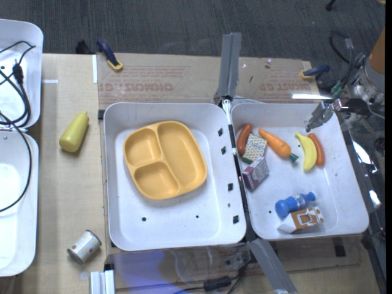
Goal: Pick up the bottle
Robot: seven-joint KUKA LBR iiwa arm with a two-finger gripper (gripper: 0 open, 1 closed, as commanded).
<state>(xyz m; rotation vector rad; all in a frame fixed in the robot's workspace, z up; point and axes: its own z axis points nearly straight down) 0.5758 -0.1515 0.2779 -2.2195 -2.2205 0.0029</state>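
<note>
we judge bottle (295, 203), near right bin (346, 164) front edge, light, slick, roll-prone; grasp mid-body. gripper (320, 116) state: cannot tell.

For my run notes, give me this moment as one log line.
phase: approach | gripper: above right bin far edge, nothing seen held | bottle: lying in right bin, near side | banana: beside gripper

The bottle (294, 203) is a little blue plastic one lying on its side in the right-hand bin (343, 158), down around 5 o'clock on the bin floor. Clear-ish label band round the middle, one end pointing toward 2 o'clock. It's touching a small juice carton (302, 220) at its 6 o'clock.
</note>
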